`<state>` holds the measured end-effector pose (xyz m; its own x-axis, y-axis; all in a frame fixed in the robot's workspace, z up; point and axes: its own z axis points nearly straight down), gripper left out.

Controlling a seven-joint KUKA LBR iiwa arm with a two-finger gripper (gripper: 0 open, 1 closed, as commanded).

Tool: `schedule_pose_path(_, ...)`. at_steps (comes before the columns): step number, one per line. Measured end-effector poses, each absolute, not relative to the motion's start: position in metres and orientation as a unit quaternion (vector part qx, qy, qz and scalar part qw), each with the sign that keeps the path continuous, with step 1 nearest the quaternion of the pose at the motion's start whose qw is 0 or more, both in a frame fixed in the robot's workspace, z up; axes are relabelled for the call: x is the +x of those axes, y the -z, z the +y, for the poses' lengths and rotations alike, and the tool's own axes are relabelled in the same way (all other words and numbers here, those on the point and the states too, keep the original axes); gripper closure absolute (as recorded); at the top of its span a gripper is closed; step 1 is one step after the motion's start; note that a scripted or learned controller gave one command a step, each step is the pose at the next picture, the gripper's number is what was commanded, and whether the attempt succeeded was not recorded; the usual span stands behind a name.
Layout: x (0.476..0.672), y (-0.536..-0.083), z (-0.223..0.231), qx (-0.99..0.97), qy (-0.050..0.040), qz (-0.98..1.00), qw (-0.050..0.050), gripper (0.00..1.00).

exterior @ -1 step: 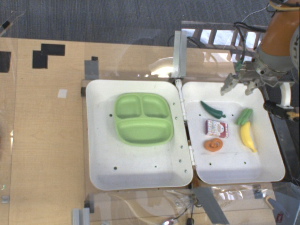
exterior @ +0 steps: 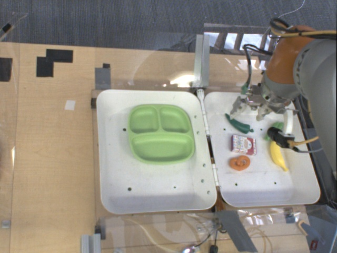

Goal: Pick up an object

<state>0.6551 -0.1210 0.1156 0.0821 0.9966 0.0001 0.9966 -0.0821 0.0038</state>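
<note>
Your hand (exterior: 247,108) hangs spread over the right bin (exterior: 263,191), just above the green pepper (exterior: 239,123); the banana (exterior: 278,154), small packet (exterior: 243,144) and orange slice (exterior: 239,163) lie nearby.

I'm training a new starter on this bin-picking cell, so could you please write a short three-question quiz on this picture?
1. True or false: the green divided plate lies in the same white bin as the banana.
2. Which lies nearest the gripper? A) the orange round piece B) the dark green object C) the green divided plate
3. Fill in: the small red and white packet lies directly above the ____ in the camera view.

Key
1. False: the plate is in the left bin, the banana in the right bin.
2. B
3. orange round piece
</note>
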Motion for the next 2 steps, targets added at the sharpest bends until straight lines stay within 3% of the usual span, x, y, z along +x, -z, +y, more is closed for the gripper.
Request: schedule_pose_path(2,0.6495,-0.0895,-0.1300,0.676,-0.0035,0.737,0.004,0.00)
